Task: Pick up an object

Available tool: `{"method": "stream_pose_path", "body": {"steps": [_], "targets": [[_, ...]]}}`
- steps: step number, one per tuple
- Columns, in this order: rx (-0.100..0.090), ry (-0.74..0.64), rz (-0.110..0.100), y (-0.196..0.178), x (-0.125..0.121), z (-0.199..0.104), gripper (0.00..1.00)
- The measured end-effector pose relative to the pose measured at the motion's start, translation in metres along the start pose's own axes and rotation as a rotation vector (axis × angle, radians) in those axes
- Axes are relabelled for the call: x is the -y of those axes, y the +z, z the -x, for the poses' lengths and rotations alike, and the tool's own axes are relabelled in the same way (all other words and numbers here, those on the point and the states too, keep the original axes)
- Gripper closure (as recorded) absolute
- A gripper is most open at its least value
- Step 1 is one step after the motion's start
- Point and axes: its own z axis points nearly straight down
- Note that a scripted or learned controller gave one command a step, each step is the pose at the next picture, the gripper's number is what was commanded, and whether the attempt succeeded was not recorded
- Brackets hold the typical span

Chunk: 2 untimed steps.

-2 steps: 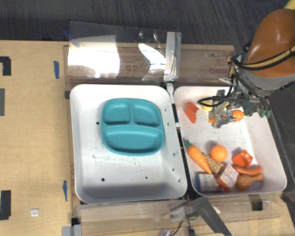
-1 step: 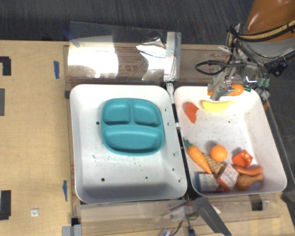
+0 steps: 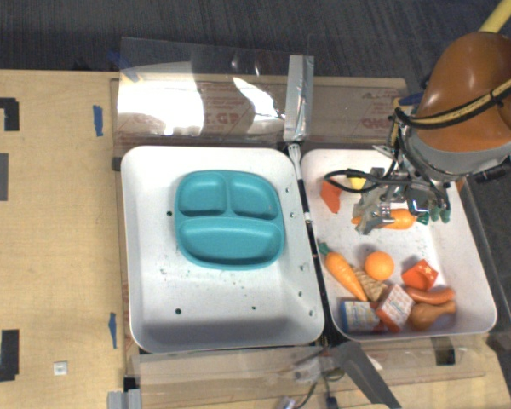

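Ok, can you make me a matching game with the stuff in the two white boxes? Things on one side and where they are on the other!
Things:
1. teal divided plate
2. carrot
3. orange ball
4. gripper

Places:
A. just right of the carrot
B. lying in the left bin
C. over the upper part of the right bin
D. near the right bin's left wall, pointing down-right

Pairs: 1-B, 2-D, 3-A, 4-C

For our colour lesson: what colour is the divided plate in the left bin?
Teal blue plate, clearest in the camera view.
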Motion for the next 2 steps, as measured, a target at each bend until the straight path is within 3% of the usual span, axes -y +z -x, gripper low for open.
{"method": "stream_pose_path", "body": {"steps": [1,2], "targets": [[0.002,-0.032,0.002,0.039,-0.045,0.045,1.0],[0.01,-0.138,-0.003,0.001,0.031,0.087,1.0]]}}
